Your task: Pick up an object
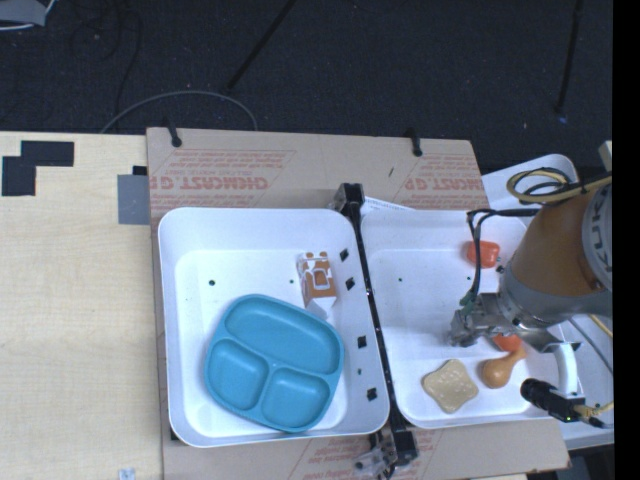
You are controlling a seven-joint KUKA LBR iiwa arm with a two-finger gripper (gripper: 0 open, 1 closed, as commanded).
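Hovering low in the right bin (420, 258), the gripper (468, 326) sits left of an orange piece (508, 344); can't tell its state, and nothing looks lifted yet. Tan cracker (449, 385) and brown pear-shaped toy (497, 369) lie near, just beside it. Far-left floor of that bin is roomy; the near wall crowds those toys.

Two white bins (185, 268) side by side on a cardboard sheet (250, 173) (printed lettering) — pale wooden bench (70, 318) at left.
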